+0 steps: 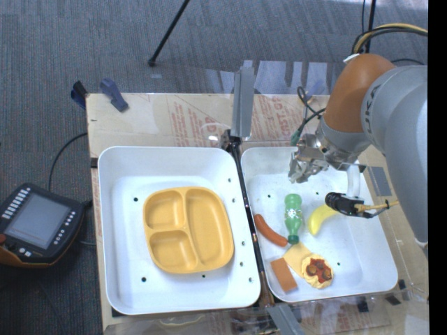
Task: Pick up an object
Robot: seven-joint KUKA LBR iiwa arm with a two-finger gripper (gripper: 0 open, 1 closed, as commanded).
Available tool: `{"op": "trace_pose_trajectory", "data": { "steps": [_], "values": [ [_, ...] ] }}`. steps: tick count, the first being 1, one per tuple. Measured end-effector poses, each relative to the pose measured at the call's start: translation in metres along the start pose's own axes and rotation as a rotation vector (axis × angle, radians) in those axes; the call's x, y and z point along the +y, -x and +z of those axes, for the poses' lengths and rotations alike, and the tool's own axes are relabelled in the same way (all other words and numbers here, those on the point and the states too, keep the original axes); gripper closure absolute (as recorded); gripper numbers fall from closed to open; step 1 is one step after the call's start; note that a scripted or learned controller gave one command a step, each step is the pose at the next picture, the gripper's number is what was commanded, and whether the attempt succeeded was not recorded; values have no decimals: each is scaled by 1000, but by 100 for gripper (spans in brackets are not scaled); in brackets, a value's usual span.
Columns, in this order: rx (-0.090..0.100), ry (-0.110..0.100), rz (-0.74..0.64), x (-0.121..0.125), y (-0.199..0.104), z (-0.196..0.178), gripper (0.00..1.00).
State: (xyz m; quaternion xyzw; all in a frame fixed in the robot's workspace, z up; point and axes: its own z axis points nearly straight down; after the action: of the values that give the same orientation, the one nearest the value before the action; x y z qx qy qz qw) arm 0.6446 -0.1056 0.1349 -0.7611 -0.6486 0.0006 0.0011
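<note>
My gripper [299, 175] hangs over the back part of the right bin [370, 257], with nothing visible between its tips. Just below it lies a green bottle [292, 216], lengthwise, a short gap away. A yellow banana [320, 219] rests to the bottle's right. A red-orange sausage [270, 230] lies to the bottle's left near the bin's left wall. At the bin's front sit an orange block [283, 275] and a pizza slice [312, 266].
The left bin [119, 187] holds a yellow divided plate [187, 229]. A metal post [243, 107] stands behind the seam between the bins. A teach pendant [35, 223] lies off the bench at the left.
</note>
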Motion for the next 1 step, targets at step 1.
{"op": "trace_pose_trajectory", "data": {
  "steps": [1],
  "values": [
    [0, -2, -1, -1, 0, 1, 0]
  ]
}}
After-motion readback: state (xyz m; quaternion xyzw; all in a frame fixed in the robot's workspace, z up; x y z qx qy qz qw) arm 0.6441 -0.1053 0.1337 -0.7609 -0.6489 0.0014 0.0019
